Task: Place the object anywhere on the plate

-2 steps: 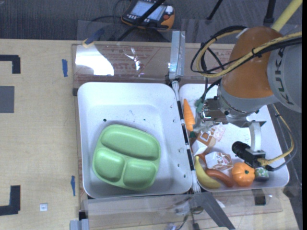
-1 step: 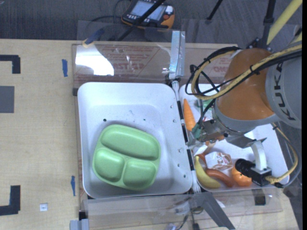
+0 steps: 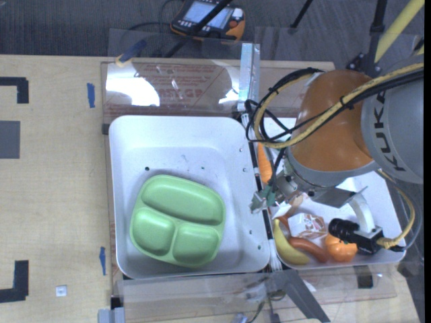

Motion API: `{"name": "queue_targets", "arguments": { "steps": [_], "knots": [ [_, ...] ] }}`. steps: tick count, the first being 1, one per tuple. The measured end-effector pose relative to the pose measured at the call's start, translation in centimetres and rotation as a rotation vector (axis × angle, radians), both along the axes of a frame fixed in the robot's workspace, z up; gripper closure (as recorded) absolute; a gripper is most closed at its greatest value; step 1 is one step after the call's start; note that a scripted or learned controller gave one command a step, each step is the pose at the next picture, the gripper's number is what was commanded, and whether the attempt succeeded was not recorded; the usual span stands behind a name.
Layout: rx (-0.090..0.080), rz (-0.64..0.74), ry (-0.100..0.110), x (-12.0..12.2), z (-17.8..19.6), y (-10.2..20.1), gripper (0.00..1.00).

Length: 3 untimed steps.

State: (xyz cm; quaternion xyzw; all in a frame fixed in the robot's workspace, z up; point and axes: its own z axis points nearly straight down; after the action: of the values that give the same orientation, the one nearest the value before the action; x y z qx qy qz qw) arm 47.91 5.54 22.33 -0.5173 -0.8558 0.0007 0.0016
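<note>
A green plate [image 3: 177,219] with three compartments lies in the left white bin [image 3: 135,140], toward its front. The arm's wide orange band [image 3: 333,123] hangs over the right bin [image 3: 384,264] and hides most of it. My gripper [image 3: 264,199] is low at the right bin's left wall, just right of the divider between the bins and to the right of the plate. Beside and below it lie a yellow banana [image 3: 285,244], a red pepper-like piece [image 3: 308,247], an orange fruit [image 3: 343,250] and a white packet with red print [image 3: 311,225]. An orange carrot-like piece [image 3: 265,167] lies along the wall behind the gripper.
Yellow and black cables [image 3: 283,113] loop off the arm above the divider. A black fitting [image 3: 350,231] sits over the right bin's front. A clear plastic sheet [image 3: 175,83] stands behind the left bin, with a handheld pendant [image 3: 205,17] beyond it.
</note>
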Motion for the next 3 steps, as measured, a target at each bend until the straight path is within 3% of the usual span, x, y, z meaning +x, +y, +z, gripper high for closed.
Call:
{"name": "queue_targets", "arguments": {
  "steps": [1,2,3],
  "knots": [
    [0.000,0.236,-0.003,0.0,-0.4,4.9,1.00],
    [0.001,0.422,-0.002,0.1,-1.1,2.5,1.00],
    [0.001,0.465,-0.002,0.0,-3.4,5.2,1.00]
  ]
}}
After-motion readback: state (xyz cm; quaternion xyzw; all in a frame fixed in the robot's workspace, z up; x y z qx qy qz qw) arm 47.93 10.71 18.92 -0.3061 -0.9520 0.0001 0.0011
